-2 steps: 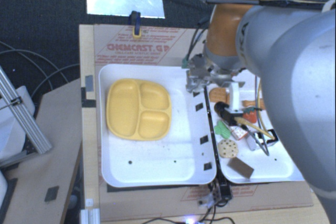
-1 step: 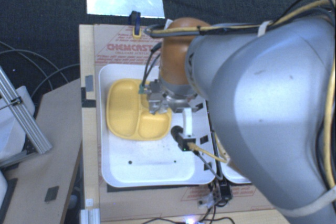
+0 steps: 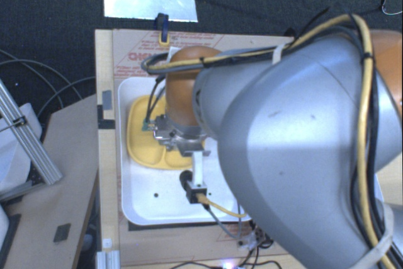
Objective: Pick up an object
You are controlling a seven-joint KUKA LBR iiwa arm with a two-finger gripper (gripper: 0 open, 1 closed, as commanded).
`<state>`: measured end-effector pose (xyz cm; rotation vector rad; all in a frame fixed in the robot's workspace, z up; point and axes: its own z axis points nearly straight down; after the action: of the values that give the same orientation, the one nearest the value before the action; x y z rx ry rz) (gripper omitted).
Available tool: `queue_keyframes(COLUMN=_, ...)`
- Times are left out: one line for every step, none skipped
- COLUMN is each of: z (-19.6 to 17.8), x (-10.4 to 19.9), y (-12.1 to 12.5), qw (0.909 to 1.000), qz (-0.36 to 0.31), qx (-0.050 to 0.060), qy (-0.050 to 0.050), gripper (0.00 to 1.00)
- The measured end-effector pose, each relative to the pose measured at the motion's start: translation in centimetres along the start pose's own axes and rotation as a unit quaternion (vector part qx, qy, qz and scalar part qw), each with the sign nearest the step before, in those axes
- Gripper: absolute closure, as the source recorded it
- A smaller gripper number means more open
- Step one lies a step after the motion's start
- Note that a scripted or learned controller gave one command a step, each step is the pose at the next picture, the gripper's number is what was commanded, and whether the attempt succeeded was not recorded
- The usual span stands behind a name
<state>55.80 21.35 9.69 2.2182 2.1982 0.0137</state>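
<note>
The yellow dish [image 3: 143, 135] lies at nine o'clock in the white bin [image 3: 135, 198], the gripper [image 3: 178, 135] at its three o'clock edge, grip impossible to tell, so the shallow rim could slip free.

We see a robotics lab, big grey arm [image 3: 296, 135] at three o'clock, loose cables [image 3: 38, 82] at nine, bench [image 3: 107, 135] on dark carpet [image 3: 50, 3]
</note>
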Motion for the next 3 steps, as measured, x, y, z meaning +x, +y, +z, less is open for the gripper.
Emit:
queue_keyframes(z=0.5, x=1.7, y=-6.5, qw=1.0, qz=-0.003, qx=-0.004, qy=0.004, gripper=1.0)
queue_keyframes(z=-0.5, x=-8.7, y=-6.7, qw=1.0, qz=-0.001, qx=0.005, qy=0.004, gripper=1.0)
queue_keyframes(z=-22.4, x=-4.7, y=3.5, qw=0.9999, qz=-0.008, qx=-0.002, qy=0.007, gripper=1.0)
